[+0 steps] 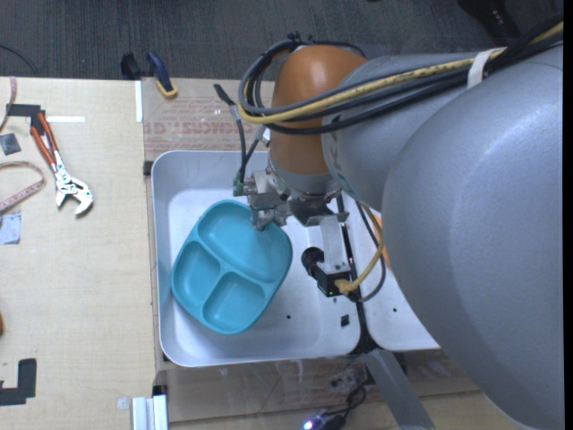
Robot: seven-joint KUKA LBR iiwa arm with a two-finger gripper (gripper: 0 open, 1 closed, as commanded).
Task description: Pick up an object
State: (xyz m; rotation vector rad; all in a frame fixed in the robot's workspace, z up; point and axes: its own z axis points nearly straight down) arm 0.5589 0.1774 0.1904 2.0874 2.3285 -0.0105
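Observation:
A light blue divided plate [231,267] with three compartments lies tilted in the left white bin [170,240], leaning toward the bin's lower left. My gripper [266,211] hangs below the orange wrist band, right at the plate's upper right rim. Its tips touch or overlap that rim, and the wrist body hides how they stand.
The big grey arm covers the right bin [403,325] and most of the view's right side. Black cables loop around the wrist. On the wooden bench to the left lie pliers with red handles [49,150] and a wrench [73,195]. A clamp [161,74] sits at the bench's back edge.

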